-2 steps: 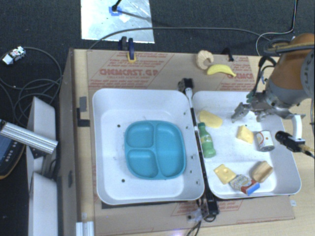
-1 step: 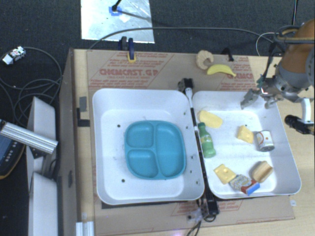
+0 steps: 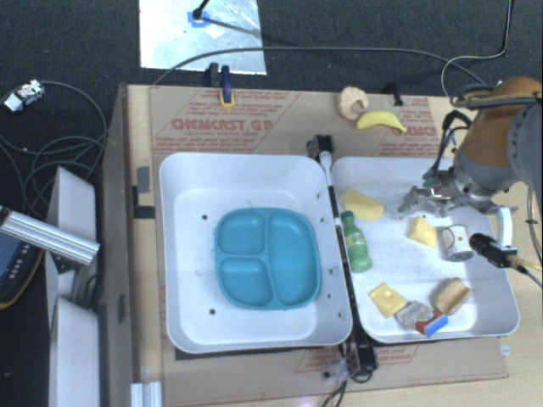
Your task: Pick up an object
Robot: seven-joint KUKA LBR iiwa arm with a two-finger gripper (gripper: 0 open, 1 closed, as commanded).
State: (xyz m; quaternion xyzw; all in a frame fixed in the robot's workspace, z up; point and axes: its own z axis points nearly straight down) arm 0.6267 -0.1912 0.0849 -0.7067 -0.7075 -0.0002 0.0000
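Gripper [image 3: 433, 195] low over right bin [image 3: 509, 312], arm bent in from right; finger state unclear, apparently nothing held.

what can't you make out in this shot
- Claw, camera view: small and blurred against the right bin; open or shut unclear.
- Grey lump by the red and blue item: too small to identify.
- Arm: cut off by the right edge.

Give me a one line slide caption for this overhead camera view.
KUKA arm's pincer hovers over the right bin of toy food; the left bin holds a blue divided plate.
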